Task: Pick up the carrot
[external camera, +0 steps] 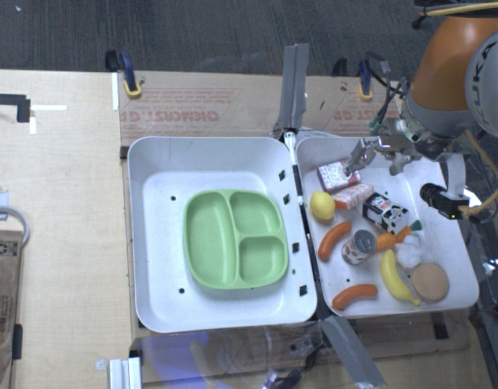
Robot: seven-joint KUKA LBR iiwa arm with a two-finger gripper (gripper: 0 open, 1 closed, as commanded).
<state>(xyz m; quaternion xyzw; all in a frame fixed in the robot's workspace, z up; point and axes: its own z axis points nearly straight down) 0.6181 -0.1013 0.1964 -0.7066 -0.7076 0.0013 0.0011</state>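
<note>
The carrot point(392, 239) is small and orange with a green top. It lies in the right bin point(458, 298), between a can point(361, 246) and a white crumpled lump point(409, 254). My gripper point(377, 159) hangs over the back of that bin, above and behind the carrot and well apart from it. Its fingers look spread, with nothing between them.
Around the carrot lie a black-and-white toy point(384, 210), a banana point(397, 279), a tan round bun point(430, 282), two orange-red sausages point(334, 240) point(354, 296), a lemon point(322, 206) and a pink packet point(340, 175). The left bin point(152, 217) holds a green divided plate point(235, 238).
</note>
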